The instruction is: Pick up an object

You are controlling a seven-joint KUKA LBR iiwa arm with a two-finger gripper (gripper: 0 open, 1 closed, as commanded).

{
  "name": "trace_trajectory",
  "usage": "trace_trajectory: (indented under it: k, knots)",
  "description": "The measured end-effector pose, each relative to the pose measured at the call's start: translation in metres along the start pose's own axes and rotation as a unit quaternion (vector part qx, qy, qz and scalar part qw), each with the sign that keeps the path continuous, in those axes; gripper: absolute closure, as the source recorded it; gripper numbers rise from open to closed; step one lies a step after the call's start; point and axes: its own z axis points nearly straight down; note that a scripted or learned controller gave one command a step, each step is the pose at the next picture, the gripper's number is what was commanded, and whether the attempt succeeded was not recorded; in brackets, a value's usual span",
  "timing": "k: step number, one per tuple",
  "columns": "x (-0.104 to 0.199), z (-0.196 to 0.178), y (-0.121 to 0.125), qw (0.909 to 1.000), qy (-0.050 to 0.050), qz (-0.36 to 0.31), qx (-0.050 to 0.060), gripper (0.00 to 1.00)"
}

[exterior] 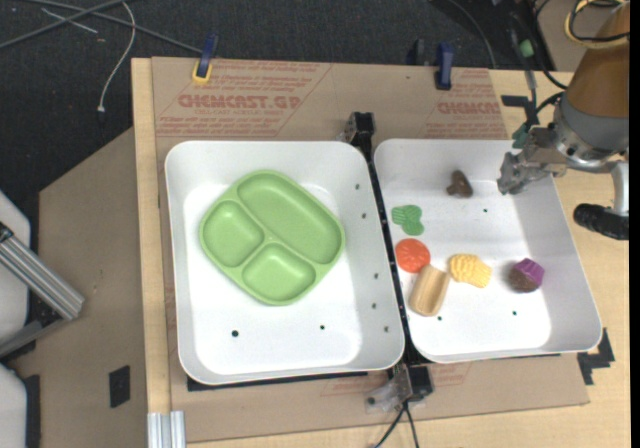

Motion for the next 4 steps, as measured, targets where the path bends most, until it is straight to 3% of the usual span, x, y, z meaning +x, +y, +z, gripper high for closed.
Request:
trace_trajectory:
  k: [1, 4]
  knots:
    - [0.0, -0.055, 0.002, 1.0, 0.0, 0.0, -0.001, 1.0]
    - [0.165, -0.074, -0.035, 1.0, 0.002, -0.002, 0.005, 1.0]
